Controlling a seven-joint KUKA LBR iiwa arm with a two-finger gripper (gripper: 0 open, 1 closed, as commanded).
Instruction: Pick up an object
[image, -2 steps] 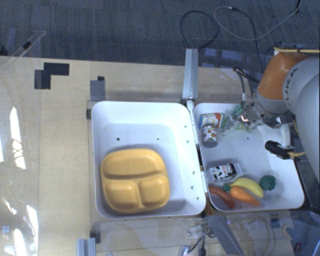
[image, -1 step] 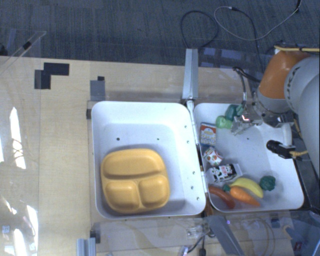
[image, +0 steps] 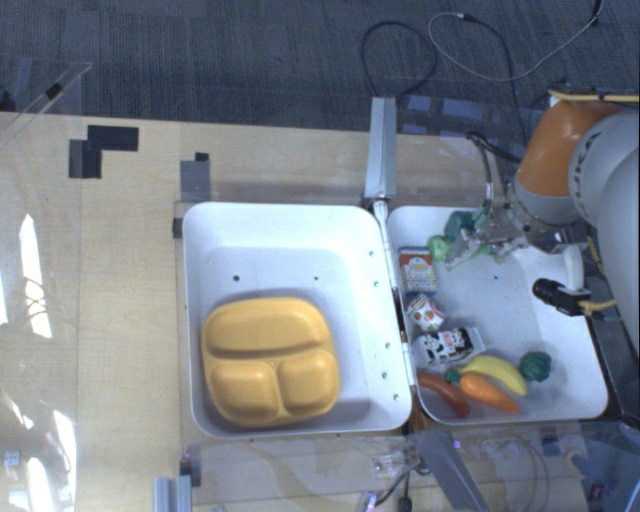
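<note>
Approach step: tool (image: 492, 240), finger state not discernible, sits low at the far edge of the right bin (image: 560, 330) beside a green object (image: 441, 246), nothing visibly held; next move calls for a centred descent and closing on it.

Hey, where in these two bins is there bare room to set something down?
Left bin: bare floor behind the yellow tray. Right bin: bare middle between the gripper and the banana. Its left wall and front are crowded.
</note>
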